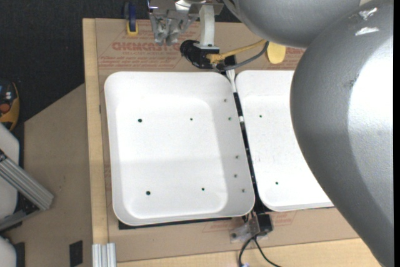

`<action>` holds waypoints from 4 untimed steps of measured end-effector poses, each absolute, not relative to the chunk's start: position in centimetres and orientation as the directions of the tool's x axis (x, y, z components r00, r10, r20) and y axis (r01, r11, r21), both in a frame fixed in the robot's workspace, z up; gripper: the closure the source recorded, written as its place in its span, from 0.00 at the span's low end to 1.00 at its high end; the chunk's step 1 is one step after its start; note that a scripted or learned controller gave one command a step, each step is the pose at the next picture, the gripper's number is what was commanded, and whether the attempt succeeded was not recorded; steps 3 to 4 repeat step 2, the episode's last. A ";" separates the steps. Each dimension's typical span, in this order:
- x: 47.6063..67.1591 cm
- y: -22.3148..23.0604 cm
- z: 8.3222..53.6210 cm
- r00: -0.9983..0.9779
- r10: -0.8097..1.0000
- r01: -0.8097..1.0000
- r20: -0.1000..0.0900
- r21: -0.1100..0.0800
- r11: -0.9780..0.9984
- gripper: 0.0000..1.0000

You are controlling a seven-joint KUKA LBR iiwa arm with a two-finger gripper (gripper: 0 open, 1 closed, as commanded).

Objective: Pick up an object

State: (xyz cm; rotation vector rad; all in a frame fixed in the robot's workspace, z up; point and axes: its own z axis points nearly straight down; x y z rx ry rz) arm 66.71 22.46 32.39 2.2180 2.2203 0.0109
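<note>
My gripper [166,30] hangs at the top of the camera view, over the cardboard just behind the back edge of the left white bin [169,153]. I see nothing held under it. The left bin's floor shows bare white with a few small dark dots. The right white bin [270,147] is largely covered by the grey arm [337,72], and the part that shows is bare. A pale yellow rounded thing [276,52] peeks out behind the right bin's back edge, partly hidden by the arm.
A blue and yellow clamp [131,17] stands at the bench's back left edge. The cardboard base [100,134] runs around both bins. A metal rail [25,181] lies off the bench at the left.
</note>
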 end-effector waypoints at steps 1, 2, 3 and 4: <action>66.7 10.6 36.3 0.008 1.000 1.000 -0.002 0.006 -0.008 1.00; 66.6 13.1 27.9 -0.001 1.000 1.000 -0.001 -0.006 0.001 1.00; 66.6 13.1 27.9 -0.001 1.000 1.000 -0.001 -0.006 0.001 1.00; 66.6 13.1 27.9 -0.001 1.000 1.000 -0.001 -0.006 0.001 1.00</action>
